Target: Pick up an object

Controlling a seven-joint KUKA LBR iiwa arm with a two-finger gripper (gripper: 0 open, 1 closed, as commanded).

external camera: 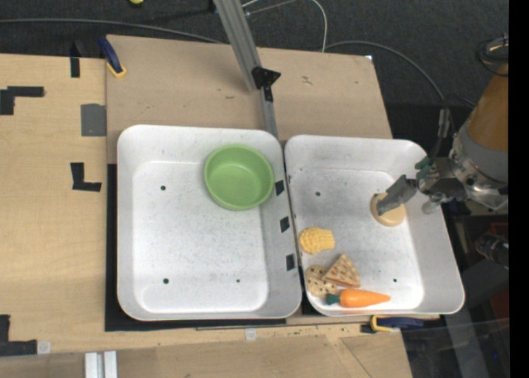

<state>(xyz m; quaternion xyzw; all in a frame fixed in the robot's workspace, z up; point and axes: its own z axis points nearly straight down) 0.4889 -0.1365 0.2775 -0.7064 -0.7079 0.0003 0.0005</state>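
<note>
You have two shallow white bins side by side on a pale wood bench [190, 78]; both floors are speckled with fine dark flecks. The left bin [149, 285] holds one green bowl [239, 176], round, smooth, plastic-looking, sitting upright near the bin's upper right corner.

In the right bin [413, 285], a tan disc [390, 212] lies flat near the right wall; it looks like a round biscuit or wooden puck, matte. The gripper [395, 196] sits right over it, a dark grey finger slanting down onto the disc's upper left edge. You cannot tell from this angle how far apart the fingers stand, or whether the disc is between them. The arm's wrist [467, 174] enters over the right wall, grey metal with an orange band above.

Toward the lower left of that bin: a yellow corn piece [316, 241] with a bumpy surface, a tan wedge [340, 271] patterned like a cracker, and an orange carrot [364, 299], smooth and tapered, lying along the lower wall.
</note>
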